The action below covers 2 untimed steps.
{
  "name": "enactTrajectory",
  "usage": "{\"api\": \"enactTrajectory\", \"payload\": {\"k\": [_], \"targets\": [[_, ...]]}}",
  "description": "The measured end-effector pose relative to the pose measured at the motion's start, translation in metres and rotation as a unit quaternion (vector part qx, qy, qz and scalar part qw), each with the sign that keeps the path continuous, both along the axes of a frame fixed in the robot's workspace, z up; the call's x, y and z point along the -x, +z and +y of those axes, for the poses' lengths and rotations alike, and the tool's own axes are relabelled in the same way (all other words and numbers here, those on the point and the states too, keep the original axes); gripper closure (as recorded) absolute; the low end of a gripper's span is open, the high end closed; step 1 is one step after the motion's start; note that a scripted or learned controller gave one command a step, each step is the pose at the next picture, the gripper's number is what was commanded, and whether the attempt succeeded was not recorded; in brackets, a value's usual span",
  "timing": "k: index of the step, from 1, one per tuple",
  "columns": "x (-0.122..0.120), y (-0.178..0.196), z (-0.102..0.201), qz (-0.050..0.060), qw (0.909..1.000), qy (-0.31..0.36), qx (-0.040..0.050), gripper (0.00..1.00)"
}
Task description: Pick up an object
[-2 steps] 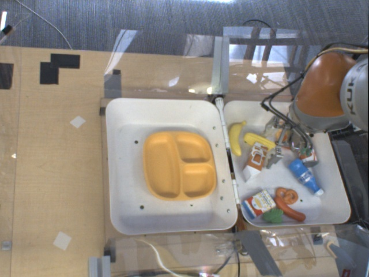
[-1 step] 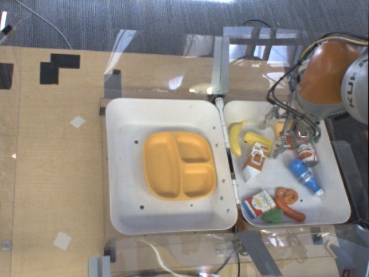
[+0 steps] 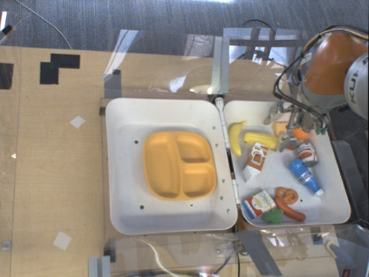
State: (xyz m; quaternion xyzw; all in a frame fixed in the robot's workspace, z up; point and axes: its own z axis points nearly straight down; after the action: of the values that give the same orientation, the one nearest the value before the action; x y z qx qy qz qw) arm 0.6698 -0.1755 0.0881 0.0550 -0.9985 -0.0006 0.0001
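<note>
On the pale wood tabletop (image 3: 52, 172), the left bin (image 3: 124, 212) holds a yellow divided tray (image 3: 179, 164): light moulded plastic by the look of it, stiff but broad and slick, so probably awkward to pinch except at its rim. The pickable clutter lies in the right bin (image 3: 337, 203). Nearest the divider is a banana (image 3: 235, 137), likely a light toy, smooth and curved, best taken across its middle; a second yellow piece (image 3: 259, 138) lies beside it. Below that a white-and-orange tube (image 3: 256, 159) probably gives a little when squeezed and should be held across its flat body. At the front sit a small printed packet (image 3: 260, 201), a green piece (image 3: 274, 216) and a pretzel-like brown toy (image 3: 287, 197) touching a sausage shape (image 3: 293, 213). Further right are a blue bottle (image 3: 304, 176) and a small can (image 3: 307, 153), both round and apt to roll or slip. The gripper (image 3: 297, 128) hangs over the bin's back right, above an orange thing (image 3: 300, 135) half hidden beneath it; whether the fingers are open or closed I cannot tell through the cabling and wrist.
</note>
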Motion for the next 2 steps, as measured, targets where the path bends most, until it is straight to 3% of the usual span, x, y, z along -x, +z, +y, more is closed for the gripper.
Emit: {"api": "enactTrajectory", "payload": {"k": [1, 2], "targets": [[0.047, 0.012, 0.046, -0.005, 0.9935, -0.114, -0.0002, 0.00], [0.002, 0.000, 0.034, -0.003, 0.9997, -0.025, 0.0007, 0.00]]}}
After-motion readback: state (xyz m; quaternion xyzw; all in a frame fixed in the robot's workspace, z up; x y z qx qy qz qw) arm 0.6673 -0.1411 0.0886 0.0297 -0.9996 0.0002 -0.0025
